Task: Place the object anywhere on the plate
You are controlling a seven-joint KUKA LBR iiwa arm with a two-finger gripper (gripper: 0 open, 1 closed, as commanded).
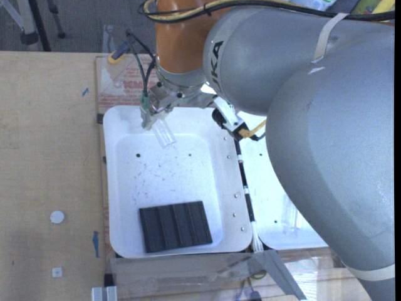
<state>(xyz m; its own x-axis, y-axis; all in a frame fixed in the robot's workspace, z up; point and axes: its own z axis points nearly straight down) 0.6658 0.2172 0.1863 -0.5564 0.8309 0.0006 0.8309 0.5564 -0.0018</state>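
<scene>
A black ribbed plate (175,226) lies flat in the near part of the left white bin (119,168), close to its front wall. My gripper (156,127) hangs over the far end of the same bin, near the back-left corner and well away from the plate. The orange wrist band and grey arm cover the area just behind it. I make out no loose object in the bin or at the gripper.
Most of the right bin (272,193) is hidden under the large grey arm. A small white disc (57,217) sits on the wooden bench to the left. A printed card (122,80) lies behind the left bin.
</scene>
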